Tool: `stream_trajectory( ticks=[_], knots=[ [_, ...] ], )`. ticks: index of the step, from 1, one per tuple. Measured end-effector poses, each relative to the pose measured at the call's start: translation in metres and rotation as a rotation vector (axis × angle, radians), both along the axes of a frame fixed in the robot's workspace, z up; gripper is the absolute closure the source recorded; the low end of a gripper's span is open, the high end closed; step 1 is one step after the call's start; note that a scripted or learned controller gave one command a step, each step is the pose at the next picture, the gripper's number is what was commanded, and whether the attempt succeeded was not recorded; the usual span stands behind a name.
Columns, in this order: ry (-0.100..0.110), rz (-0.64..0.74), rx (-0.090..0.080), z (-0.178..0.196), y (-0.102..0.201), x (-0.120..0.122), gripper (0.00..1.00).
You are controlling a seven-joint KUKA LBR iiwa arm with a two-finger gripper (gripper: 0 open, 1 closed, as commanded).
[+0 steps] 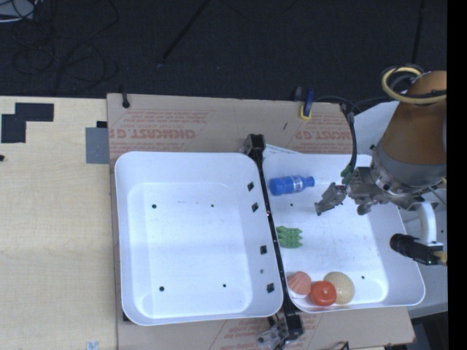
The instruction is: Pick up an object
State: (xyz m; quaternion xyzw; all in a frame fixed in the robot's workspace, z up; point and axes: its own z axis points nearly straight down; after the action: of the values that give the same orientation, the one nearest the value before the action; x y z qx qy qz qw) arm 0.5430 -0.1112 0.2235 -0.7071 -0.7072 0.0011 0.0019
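The right bin (343, 246) holds a blue bottle (291, 185) lying on its side at the far left. A small green object (289, 237) lies by the left wall. At the near edge sit a red round piece (322, 292), a beige round one (340, 286) and a pale pink one (298, 283), close together. My gripper (344, 203) hangs over the bin's far right part, right of the bottle and apart from it. It is open, with nothing between its fingers (327, 200).
The left bin (190, 232) stands beside the right one, with a black divider (267, 217) between them. Both rest on cardboard (197, 126). A black cylinder (412, 247) sticks out at the right bin's right edge. The arm's grey and orange body (416, 133) rises at the right.
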Motion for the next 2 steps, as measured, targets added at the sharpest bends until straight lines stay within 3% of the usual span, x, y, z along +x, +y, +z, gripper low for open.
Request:
stream_trajectory(
  ticks=[1, 2],
  knots=[
    [-0.003, -0.004, -0.003, 0.0093, -0.0583, 0.0009, 0.00],
    [-0.001, -0.003, 0.000, 0.0185, -0.0570, 0.0007, 1.00]
  ],
)
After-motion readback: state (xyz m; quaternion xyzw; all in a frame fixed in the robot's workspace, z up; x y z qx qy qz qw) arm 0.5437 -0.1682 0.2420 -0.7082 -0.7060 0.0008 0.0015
